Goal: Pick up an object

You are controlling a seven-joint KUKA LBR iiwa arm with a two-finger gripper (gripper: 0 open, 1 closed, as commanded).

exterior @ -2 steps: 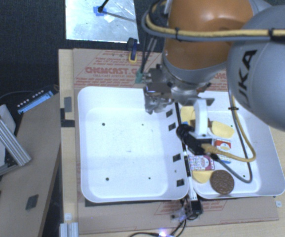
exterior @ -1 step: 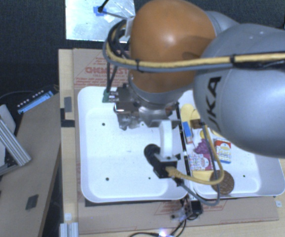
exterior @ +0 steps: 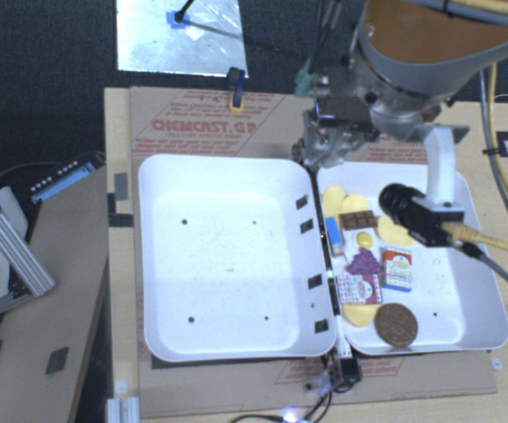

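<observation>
The right bin (exterior: pixel 465 311) holds a cluster of small items. Among them are a brown round cookie (exterior: pixel 396 323), a red and white carton (exterior: pixel 398 268), a purple grape bunch (exterior: pixel 365 260), a brown chocolate bar (exterior: pixel 357 219), a blue piece (exterior: pixel 331 233) and several yellow pieces (exterior: pixel 357 204). My gripper (exterior: pixel 324 148) hangs over the far edge of the bins, near the seam between them and behind the items. The arm's bulk hides its tips.
The left bin (exterior: pixel 227 254) lies beside the right one, and black clips (exterior: pixel 315 280) line the seam. A black cylinder (exterior: pixel 409 210) on a white bracket juts over the right bin. A yellow cable (exterior: pixel 491 241) trails right. A yellow and blue clamp (exterior: pixel 235 91) stands behind the bins.
</observation>
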